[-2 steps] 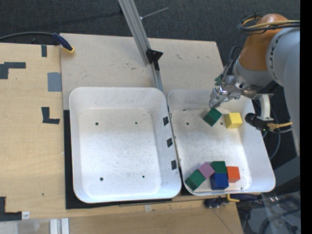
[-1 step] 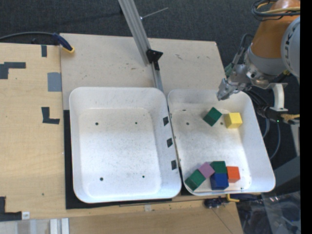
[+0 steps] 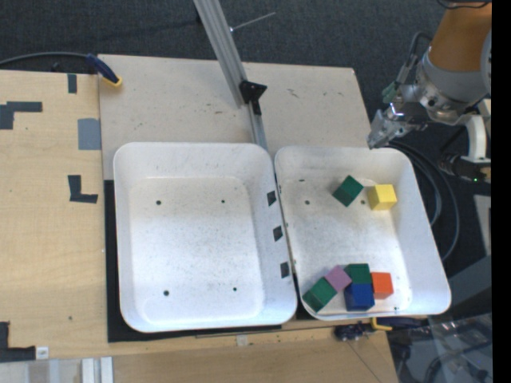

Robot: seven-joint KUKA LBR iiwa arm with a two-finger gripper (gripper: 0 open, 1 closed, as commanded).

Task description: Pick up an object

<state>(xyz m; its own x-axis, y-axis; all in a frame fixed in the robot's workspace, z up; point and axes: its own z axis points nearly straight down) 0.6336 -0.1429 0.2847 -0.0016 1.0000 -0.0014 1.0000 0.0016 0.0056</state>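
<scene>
Arm: grey with orange band [image 3: 461, 34], reaching in from right, sitting above right bin's far right corner
Gripper [image 3: 382, 132]: hanging just outside the far rim of right bin [image 3: 423, 214], nothing showing between its tips
Right bin, far part: green cube [image 3: 347, 191] tilted, lying just beside yellow cube [image 3: 382, 196]
Right bin, near edge: cluster sitting packed together — green block [image 3: 320, 293], purple block [image 3: 338, 278], dark green block [image 3: 358, 273], blue block [image 3: 359, 295], orange block [image 3: 382, 284]
Left bin [image 3: 136, 214]: white, lying beside right bin
Bench: metal bar [image 3: 219, 34] running diagonally down toward the bins

Even, bright overhead light; soft shadows, slightly grainy, mild blur
</scene>
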